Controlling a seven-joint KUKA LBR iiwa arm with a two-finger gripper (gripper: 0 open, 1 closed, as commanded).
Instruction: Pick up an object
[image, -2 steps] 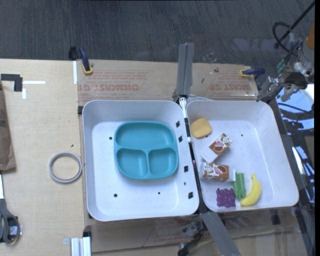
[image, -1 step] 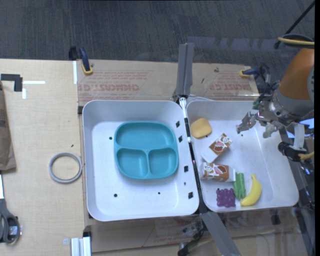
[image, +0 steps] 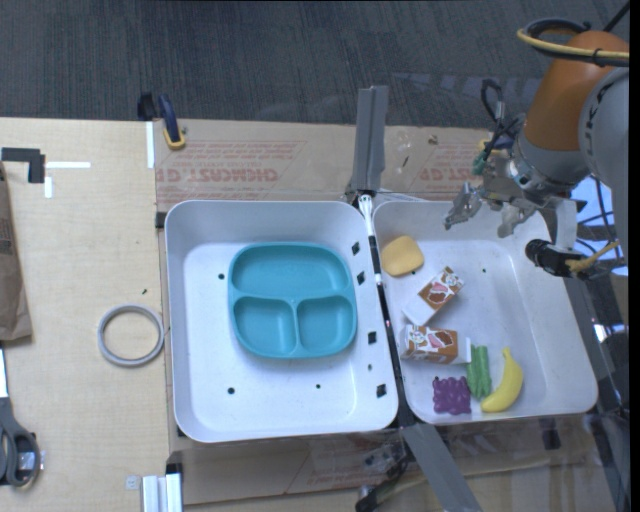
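Purple grapes (image: 451, 394) lie at the near edge of the right bin (image: 560, 340), just beside a yellow banana (image: 504, 382) and a green vegetable (image: 480, 370) that stands between them. Behind these rests a small carton (image: 432, 344) on its side, and farther back a second carton (image: 440, 290), tilted. A pale yellow, rounded piece of food (image: 402, 256) sits close to the divider between the bins. All six things lie loose on the bin floor, none of them touched by the arm.

At the far right corner of that bin hovers the gripper (image: 490, 212), its two fingers spread apart with nothing between them, well apart from the nearest food piece. The orange band (image: 568, 90) rises above it.

Left of the divider, the other bin (image: 190, 330) holds a teal sectioned plate (image: 294, 300). Outside it on the wooden bench (image: 80, 260) lies a grey ring (image: 131, 334), with scissors (image: 16, 452) at the near left corner. Cardboard (image: 250, 170) lines the bench's far side, and dark carpet (image: 250, 50) stretches beyond.
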